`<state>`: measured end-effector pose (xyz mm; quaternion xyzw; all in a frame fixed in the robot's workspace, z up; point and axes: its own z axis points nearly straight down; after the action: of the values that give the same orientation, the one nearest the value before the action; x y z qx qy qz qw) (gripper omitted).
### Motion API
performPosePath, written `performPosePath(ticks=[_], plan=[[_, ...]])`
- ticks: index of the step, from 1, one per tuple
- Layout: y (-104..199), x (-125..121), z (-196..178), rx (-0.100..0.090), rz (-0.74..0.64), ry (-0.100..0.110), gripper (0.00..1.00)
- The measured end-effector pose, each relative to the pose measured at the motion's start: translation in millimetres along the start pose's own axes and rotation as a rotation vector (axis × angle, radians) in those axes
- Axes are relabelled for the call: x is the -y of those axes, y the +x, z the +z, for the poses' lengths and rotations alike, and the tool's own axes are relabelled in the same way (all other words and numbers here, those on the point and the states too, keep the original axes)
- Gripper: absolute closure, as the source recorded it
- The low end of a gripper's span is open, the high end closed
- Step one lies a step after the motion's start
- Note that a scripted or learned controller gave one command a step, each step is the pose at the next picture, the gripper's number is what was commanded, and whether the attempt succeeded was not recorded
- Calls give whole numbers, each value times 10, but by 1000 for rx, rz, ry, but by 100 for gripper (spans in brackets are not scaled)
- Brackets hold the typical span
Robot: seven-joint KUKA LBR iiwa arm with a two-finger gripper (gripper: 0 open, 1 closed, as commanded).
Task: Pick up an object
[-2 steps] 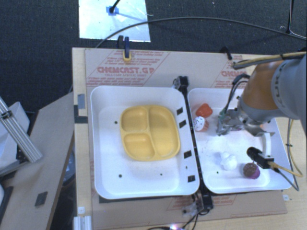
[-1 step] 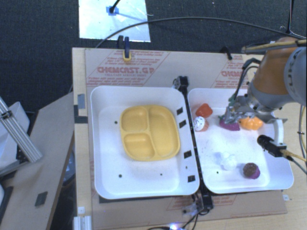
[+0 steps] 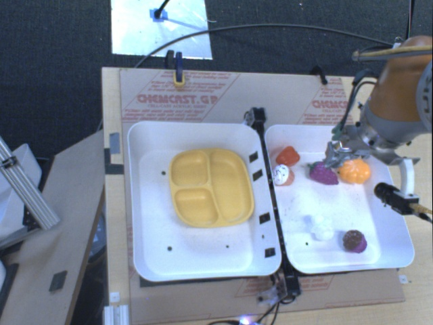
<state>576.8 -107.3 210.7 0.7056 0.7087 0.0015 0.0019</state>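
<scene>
Camera view: near to far from the right bin [image 3: 399, 249]
Near wall: dark purple object [image 3: 354, 240]
Middle: purple object [image 3: 323, 175]
Gripper [image 3: 336, 153]: just above it, grip unclear
Progress: nothing lifted; grasp and lift remained

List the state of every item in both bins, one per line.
yellow tray: flat, compartments bare
red piece: lying loose
white-and-orange piece: loose beside the red one
purple piece: under the end effector
orange piece: beside the purple one
white piece: loose
dark maroon piece: loose
</scene>
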Motion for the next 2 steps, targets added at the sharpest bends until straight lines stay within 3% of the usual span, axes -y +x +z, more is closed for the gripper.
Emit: performPosePath(ticks=[1,2], plan=[[-2,-14,-251,0,0,0,100],[624,-54,-283,-2,-6,2,100]])
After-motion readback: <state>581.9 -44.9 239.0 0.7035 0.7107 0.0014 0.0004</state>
